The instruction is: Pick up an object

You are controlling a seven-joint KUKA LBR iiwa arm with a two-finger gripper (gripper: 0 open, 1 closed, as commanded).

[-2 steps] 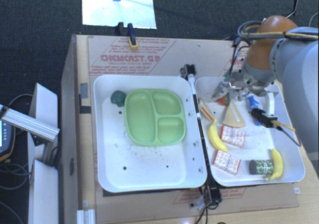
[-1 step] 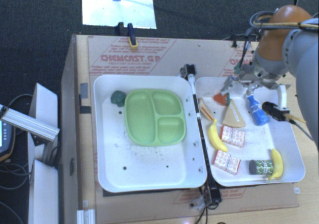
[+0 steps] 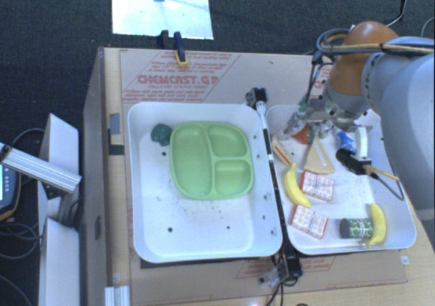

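My gripper (image 3: 309, 123) hangs low over the far left part of the right bin (image 3: 401, 230), just above a small red item (image 3: 303, 137). Beside it lie a pale yellow cheese wedge (image 3: 317, 159) and an orange and white strip (image 3: 280, 151). Nearer the front are a banana (image 3: 296, 188), two red and white boxes (image 3: 317, 185) (image 3: 308, 221), a dark can (image 3: 354, 228) and a second yellow banana (image 3: 378, 223). Nothing can be made out in the gripper's grasp.
The left bin (image 3: 204, 236) holds a green divided plate (image 3: 211, 160) and a dark green lump (image 3: 161, 134) at its far left corner. A blue item (image 3: 345, 140) and a white tube (image 3: 362, 140) lie under the arm. The bins' shared rim (image 3: 268, 162) runs just left of the gripper.
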